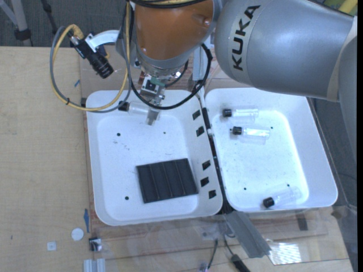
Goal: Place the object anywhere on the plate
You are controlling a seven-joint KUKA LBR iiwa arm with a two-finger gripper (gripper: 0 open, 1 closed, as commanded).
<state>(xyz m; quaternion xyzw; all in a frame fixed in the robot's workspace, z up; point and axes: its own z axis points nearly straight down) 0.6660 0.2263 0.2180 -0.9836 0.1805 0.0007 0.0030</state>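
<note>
gripper (152, 117) (grip state unclear) hangs over left bin's (108, 208) far end; next, carry toward plate (167, 179) nearer

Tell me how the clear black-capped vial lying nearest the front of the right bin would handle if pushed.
The clear black-capped vial lies on its side, so it would probably roll. It looks small and see-through, so likely light. Its smooth wall may slip between fingers.
</note>
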